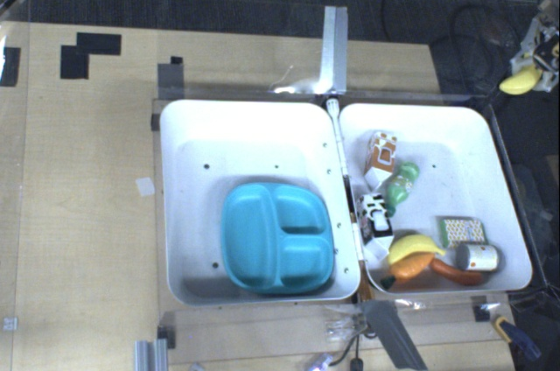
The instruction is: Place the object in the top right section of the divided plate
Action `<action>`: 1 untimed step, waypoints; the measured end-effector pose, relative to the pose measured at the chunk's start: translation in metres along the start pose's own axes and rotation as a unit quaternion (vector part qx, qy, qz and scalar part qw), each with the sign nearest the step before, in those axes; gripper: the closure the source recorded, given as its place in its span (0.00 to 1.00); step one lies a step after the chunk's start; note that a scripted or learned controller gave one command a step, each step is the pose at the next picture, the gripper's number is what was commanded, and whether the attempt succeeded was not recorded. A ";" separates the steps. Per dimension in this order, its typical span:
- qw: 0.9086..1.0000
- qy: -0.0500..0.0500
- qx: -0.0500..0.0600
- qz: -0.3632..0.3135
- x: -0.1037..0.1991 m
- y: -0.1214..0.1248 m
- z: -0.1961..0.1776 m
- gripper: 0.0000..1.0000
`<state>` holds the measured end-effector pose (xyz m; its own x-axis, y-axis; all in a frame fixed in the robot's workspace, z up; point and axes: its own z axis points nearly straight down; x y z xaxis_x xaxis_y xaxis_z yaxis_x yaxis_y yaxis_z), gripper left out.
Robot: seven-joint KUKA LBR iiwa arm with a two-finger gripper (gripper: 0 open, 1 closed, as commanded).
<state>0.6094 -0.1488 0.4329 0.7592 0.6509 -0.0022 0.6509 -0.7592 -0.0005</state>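
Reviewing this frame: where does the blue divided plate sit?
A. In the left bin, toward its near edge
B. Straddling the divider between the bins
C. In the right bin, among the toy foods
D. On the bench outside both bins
A. The plate lies flat in the left bin, in its near half, while the banana and other small items lie in the right bin.

Gripper, pale grey parts, dark fittings, small and blurred
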 end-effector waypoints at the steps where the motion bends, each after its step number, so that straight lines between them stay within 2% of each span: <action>1: 0.985 0.000 0.000 0.172 -0.020 -0.004 0.001 1.00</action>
<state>0.5911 -0.1589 0.4324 0.9351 0.3543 -0.0032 0.3543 -0.9351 -0.0005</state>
